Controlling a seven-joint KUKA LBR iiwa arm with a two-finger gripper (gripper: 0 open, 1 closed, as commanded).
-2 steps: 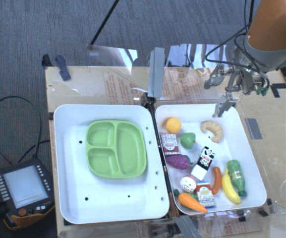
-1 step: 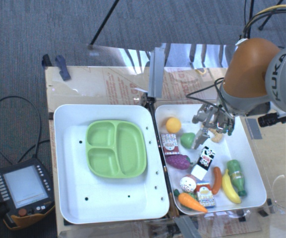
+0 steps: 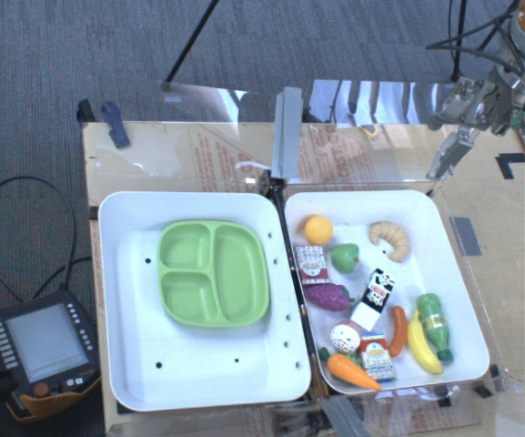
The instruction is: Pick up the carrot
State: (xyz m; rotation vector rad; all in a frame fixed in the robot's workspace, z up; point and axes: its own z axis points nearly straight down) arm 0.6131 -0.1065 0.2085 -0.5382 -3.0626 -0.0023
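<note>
The carrot (image 3: 351, 370), orange with a green top, lies in the front left corner of the right bin (image 3: 450, 244). It rests against a small juice box (image 3: 376, 356) and a white ball (image 3: 344, 337). My gripper (image 3: 441, 168) hangs beyond the right bin's far right corner, above the bench, well away from the carrot. Nothing is seen in it.
The right bin also holds an orange (image 3: 318, 229), a croissant (image 3: 390, 238), a green pepper (image 3: 345, 258), an eggplant (image 3: 328, 296), a milk carton (image 3: 372, 299), a sausage (image 3: 398, 330), a banana (image 3: 422, 342) and a green bottle (image 3: 434, 324). A green divided plate (image 3: 215, 273) sits in the left bin (image 3: 126, 335).
</note>
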